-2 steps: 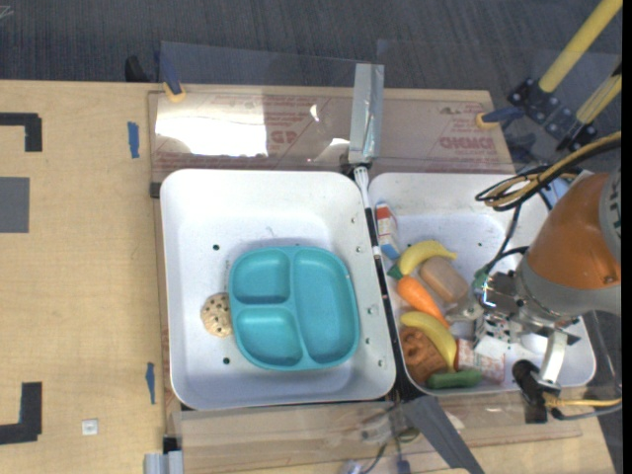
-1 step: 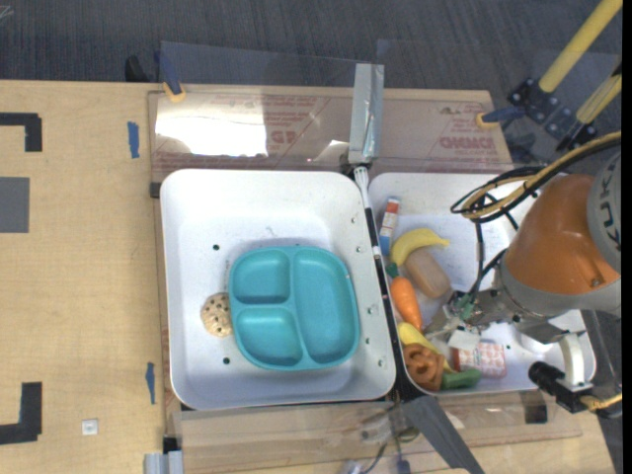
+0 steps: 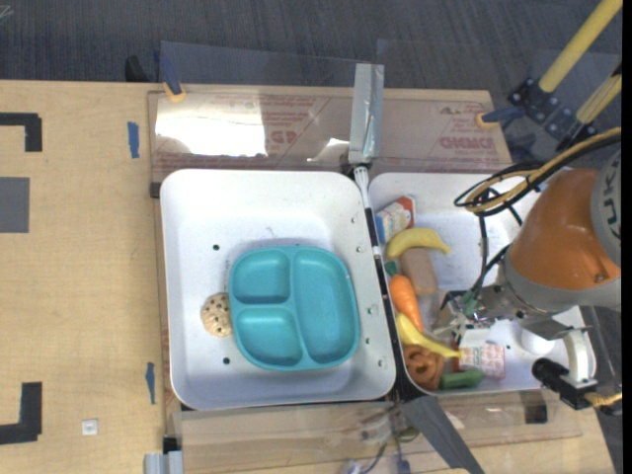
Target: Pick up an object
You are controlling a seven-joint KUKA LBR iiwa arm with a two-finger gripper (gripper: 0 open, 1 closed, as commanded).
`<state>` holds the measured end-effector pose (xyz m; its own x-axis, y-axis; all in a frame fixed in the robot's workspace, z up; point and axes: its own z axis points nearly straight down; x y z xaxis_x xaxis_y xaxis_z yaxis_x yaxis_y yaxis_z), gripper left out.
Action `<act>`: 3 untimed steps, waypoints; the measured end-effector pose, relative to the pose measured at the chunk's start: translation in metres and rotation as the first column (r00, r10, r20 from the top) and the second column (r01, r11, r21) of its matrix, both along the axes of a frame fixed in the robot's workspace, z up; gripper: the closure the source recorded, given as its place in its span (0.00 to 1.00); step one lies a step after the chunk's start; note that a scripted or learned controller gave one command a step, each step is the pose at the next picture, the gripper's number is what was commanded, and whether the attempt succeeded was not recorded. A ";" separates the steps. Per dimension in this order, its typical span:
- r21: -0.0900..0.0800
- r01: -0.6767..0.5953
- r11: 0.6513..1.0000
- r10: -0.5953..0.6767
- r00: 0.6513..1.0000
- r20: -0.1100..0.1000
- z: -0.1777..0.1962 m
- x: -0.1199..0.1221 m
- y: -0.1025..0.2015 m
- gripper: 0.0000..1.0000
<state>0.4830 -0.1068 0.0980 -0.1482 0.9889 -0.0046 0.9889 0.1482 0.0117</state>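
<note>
The right bin holds a heap of toy food along its left wall: a yellow banana, a tan sausage-like piece, an orange carrot, a second banana, an orange ring-shaped piece, a green piece, a small white and red can and a small carton. My gripper is low in this bin, just right of the carrot and above the can. The orange-banded wrist hides the bin's right part.
A teal divided plate lies in the left bin, with a cookie at its left edge. A clear plastic sheet and a metal divider stand behind the bins. Black cables loop over the right bin.
</note>
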 end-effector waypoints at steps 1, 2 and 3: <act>0.006 0.063 0.998 -0.063 0.998 -0.003 0.090 0.078 0.057 1.00; 0.004 -0.029 1.000 0.029 0.999 -0.015 0.086 0.070 0.076 1.00; 0.005 0.058 0.998 -0.058 0.998 -0.006 0.158 0.057 0.120 1.00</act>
